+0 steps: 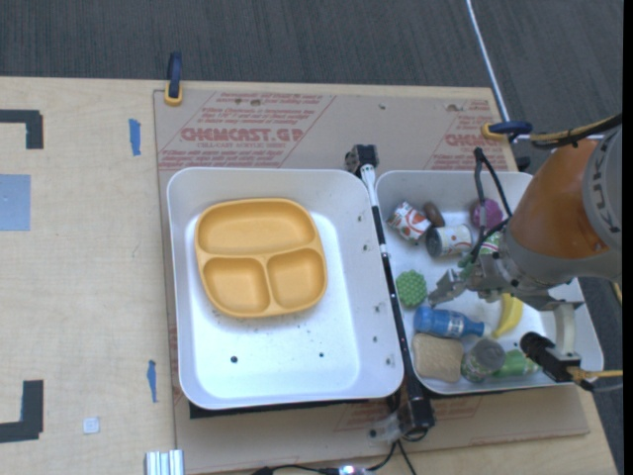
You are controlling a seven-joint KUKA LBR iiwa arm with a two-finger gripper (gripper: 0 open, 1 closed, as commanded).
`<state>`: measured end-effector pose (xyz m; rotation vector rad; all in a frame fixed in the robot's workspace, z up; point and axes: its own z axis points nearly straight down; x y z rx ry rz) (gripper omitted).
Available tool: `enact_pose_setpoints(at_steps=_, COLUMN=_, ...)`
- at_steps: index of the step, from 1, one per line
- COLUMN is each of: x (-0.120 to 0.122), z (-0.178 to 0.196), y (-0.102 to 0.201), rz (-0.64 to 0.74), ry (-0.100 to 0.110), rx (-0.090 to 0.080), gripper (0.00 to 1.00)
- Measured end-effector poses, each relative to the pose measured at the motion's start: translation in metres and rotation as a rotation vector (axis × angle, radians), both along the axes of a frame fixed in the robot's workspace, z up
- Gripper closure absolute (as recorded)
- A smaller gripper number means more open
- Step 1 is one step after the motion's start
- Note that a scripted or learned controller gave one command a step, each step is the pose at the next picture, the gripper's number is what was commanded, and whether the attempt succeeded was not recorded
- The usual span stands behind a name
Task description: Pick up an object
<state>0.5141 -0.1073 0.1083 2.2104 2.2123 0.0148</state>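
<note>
We're looking down on 2 shallow white bins side by side on a brown board with red lettering point(257, 132). The left white bin point(198, 364) carries a yellow-orange plastic plate with 3 compartments point(261, 256), sitting toward the far side of the bin, with a few dark specks on the bare floor nearer the camera.

Over to the right white bin point(396, 191), and here's the clutter. At the far end there's a small red-and-white crumpled packet point(407, 222), a brown rounded piece point(433, 213) just beside it, a small white cylinder point(453, 237) and a magenta object point(486, 212) partly behind a black cable. Near the bin's left wall sits a green bumpy ball point(411, 287). Just nearer the camera lies a blue plastic bottle on its side point(450, 322), then a tan sponge-like block point(439, 356) in the near corner, a grey round lid-like thing point(485, 353) touching it, and something green point(514, 365) beside that. A yellow banana-shaped toy point(508, 315) lies just right of the bottle.

In comes the grey arm with its orange band point(559, 211) from the right, and the gripper point(457, 283) hovers low over the middle of that bin, between the green ball and the banana toy, just above the blue bottle. Whether the fingers are apart or together, I can't tell from here; nothing visible sits between them.
</note>
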Motion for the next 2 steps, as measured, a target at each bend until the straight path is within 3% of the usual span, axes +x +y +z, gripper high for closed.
enact_pose_setpoints(at_steps=1, x=-0.023, z=-0.021, y=0.011, rz=-0.001, ry=0.007, rx=0.002, gripper=0.00)
enact_pose_setpoints(at_steps=2, x=-0.021, z=-0.010, y=0.010, rz=-0.001, ry=0.000, rx=0.000, gripper=1.00)
